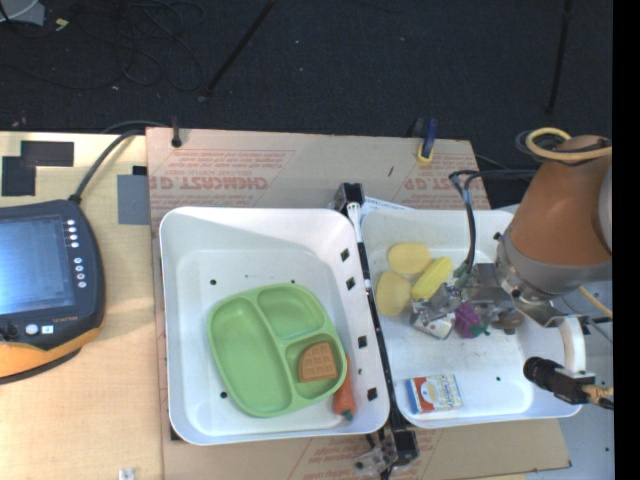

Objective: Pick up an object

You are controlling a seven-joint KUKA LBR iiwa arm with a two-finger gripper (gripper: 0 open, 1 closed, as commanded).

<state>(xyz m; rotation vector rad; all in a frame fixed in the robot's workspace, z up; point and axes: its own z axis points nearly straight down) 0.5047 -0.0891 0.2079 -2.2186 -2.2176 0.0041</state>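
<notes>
My gripper (441, 316) is low in the right bin (500, 393), reaching in from the right under the orange wrist band (560, 213). It sits right beside a cluster of yellow toy foods: a round piece (408, 258), a long piece (431, 277) and another round piece (393, 293). A small purple object (467, 318) lies against the gripper's right side; whether it is gripped is unclear. A small white and blue box (432, 393) lies flat near the bin's front edge.
The left bin (200, 248) holds a green divided plate (250, 353) with a brown waffle-like piece (318, 361) in its small compartment. An orange carrot (344, 400) lies at the plate's front right. A teach pendant (40, 268) rests on the bench at far left.
</notes>
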